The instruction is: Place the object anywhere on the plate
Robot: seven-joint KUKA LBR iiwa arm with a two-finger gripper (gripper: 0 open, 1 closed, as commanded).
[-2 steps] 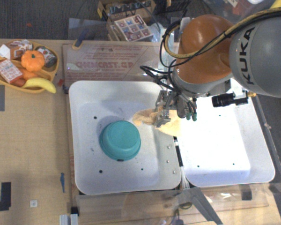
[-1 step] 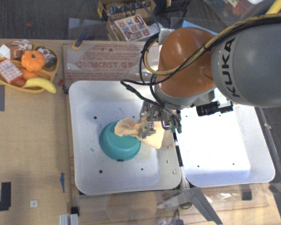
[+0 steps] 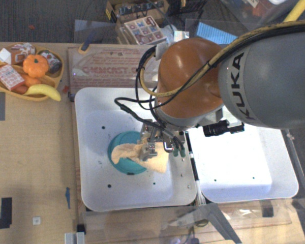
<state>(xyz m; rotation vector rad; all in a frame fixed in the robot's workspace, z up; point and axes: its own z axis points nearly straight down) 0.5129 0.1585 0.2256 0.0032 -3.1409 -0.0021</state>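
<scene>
Cloth, a pale yellow crumpled rag (image 3: 142, 155), lies in the left white bin (image 3: 91, 187), draped half across the round teal plate (image 3: 123, 160) and spilling off its right rim. The two-finger gripper (image 3: 153, 147) sits above the rag's middle, seemingly pinching a fold, though shadow hides this.
</scene>
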